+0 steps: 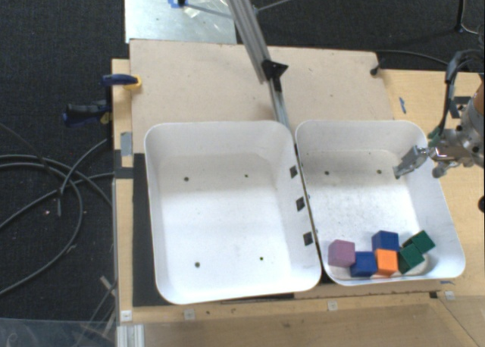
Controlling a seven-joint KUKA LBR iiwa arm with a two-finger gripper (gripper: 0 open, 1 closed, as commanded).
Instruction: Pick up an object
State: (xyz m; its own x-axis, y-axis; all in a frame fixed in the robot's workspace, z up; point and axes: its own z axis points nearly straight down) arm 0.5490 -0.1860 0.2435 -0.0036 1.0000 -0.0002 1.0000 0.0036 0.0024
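Small coloured cubes [383,254] crowd the right white bin's [356,186] near corner; gripper [424,160] hangs over its right edge, finger state indiscernible.

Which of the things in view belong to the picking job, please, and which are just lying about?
Job:
- tool
- purple block
- two blue blocks
- orange block
- green block
- right bin

Lying about:
- left bin
- clamps
- cables

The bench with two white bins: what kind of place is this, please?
Probably a robotics lab test cell. Two shallow white bins sit on a board, coloured blocks lie in the right one, loose cables run on the floor, and the arm's tool reaches in.
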